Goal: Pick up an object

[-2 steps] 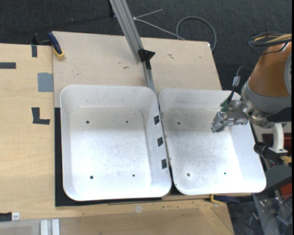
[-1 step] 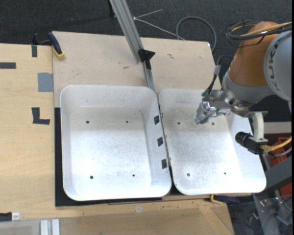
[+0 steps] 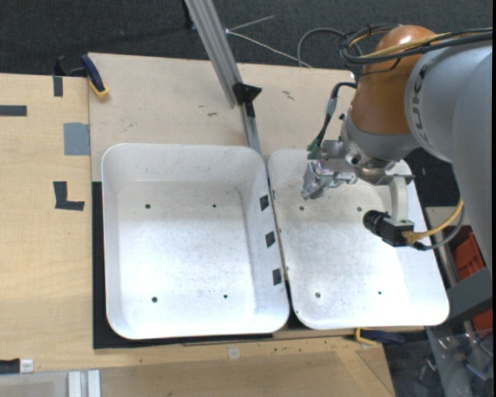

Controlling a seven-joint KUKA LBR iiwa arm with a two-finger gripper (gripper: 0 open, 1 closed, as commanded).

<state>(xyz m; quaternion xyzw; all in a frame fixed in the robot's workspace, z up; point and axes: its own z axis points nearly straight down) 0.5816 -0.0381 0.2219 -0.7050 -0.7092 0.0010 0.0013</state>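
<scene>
White plastic is most of what we have to work with: two shallow bins sit side by side on the counter, the left bin (image 3: 182, 238) toward the counter's left half and the right bin (image 3: 355, 255) close to its right edge, their inner rims touching along the middle. We see only dark specks on either floor, and we cannot make out any loose object to pick; if one is there, it is hidden under the wrist or too small to tell. The grey arm with its orange band (image 3: 388, 81) reaches in from the right, and the gripper (image 3: 314, 187) hangs low over the far left corner of the right bin, just beside the shared rim. We cannot tell how the gripper stands, spread or closed, because the wrist body covers most of it and the tip is blurred; nothing is visibly held. A black cylindrical fitting (image 3: 382, 226) on the arm's side sits above the right bin's middle and looks like part of the rig, not a target. We judge this to be the reach or descent stage, with no grasp yet shown. The next move calls for a target to be confirmed, then a straight lift clear of the rim to check whether anything comes up.
</scene>
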